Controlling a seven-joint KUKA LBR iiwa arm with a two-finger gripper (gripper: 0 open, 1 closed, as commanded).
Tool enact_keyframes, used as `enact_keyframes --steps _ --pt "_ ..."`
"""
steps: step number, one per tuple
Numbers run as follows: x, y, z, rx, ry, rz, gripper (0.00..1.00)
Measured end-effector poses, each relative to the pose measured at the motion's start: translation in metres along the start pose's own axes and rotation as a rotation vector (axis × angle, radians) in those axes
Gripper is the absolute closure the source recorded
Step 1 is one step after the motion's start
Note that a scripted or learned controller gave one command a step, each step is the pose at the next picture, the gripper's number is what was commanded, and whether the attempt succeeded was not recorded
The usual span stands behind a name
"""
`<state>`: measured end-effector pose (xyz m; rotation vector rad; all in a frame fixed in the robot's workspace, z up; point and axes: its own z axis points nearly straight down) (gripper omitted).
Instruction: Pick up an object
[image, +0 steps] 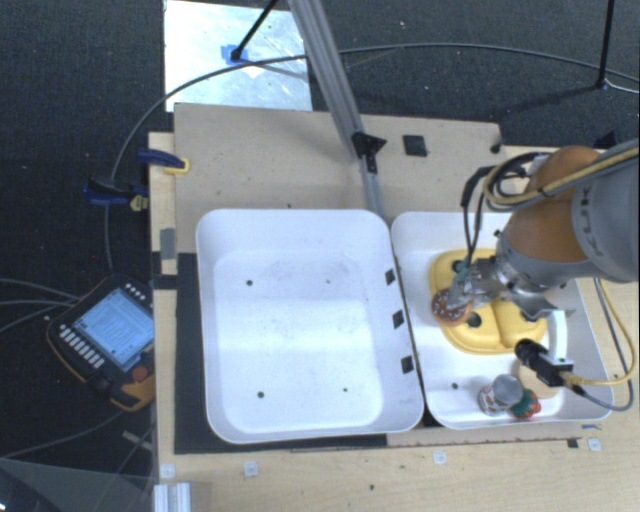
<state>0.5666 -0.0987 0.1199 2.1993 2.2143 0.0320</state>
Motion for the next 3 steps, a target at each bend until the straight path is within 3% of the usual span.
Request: enact_keyframes --steps 1,2,3 --pt "-0.001 0.003 -0.065 0.022 -0.001 0.002 1.00" --pt "0.007 0.013 -0.122 0.021 -0.001 0.001 1.00" --pt "0.007 0.014 -0.142 0.026 0.000 0.002 1.00"
